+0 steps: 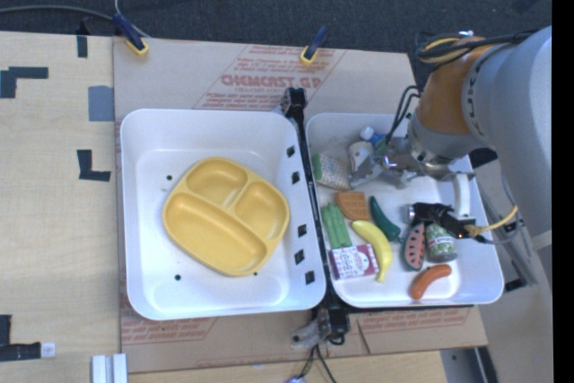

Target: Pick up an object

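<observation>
The grey arm (516,94) reached in from the right, orange band above its wrist, gripper (366,159) angled downward.

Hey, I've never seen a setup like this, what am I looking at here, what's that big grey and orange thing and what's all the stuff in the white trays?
The big grey and orange thing is a robot arm, reaching in from the right. The picture comes from one fixed camera above the bench, looking down at a slant. At the arm's tip is a two-finger gripper, low over the right bin. I see nothing held between its fingers.

Two shallow white bins sit side by side on cardboard. The left bin holds a yellow divided plate. The right one holds toy food: a banana, a green pepper, a watermelon slice, a sausage, a cracker and a small pink box. The robot's job is to pick one up.
</observation>
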### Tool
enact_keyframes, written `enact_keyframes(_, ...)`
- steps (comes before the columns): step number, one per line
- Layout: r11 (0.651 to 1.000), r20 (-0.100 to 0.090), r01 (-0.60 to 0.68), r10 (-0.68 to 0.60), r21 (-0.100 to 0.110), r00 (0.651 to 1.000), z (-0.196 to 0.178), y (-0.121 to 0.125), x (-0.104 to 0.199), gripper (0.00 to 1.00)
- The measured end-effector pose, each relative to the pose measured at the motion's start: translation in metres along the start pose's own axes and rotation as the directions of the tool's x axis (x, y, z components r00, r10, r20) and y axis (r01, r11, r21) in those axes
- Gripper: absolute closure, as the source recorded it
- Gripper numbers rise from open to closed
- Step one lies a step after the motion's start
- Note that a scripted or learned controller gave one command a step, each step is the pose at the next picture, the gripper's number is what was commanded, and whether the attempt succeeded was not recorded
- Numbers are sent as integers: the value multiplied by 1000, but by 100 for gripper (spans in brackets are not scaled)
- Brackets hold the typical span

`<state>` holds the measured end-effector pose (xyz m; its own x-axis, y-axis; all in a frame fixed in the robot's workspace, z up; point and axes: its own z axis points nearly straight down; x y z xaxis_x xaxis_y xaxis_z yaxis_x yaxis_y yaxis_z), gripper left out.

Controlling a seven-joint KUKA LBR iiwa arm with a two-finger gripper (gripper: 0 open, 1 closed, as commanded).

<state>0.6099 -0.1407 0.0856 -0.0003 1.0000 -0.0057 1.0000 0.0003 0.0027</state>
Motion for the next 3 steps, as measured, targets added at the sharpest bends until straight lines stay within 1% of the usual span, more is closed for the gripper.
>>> enact_keyframes(1, 1000, 18, -11, 11, -8, 1000, -3, -5, 13, 0)
enact_keyframes(2, 1000, -3, 0, 0, 2, 1000, 0, -13, 42, 0)
enact_keyframes(3, 1000, -3, 0, 0, 3, 1000, -9, -13, 42, 100)
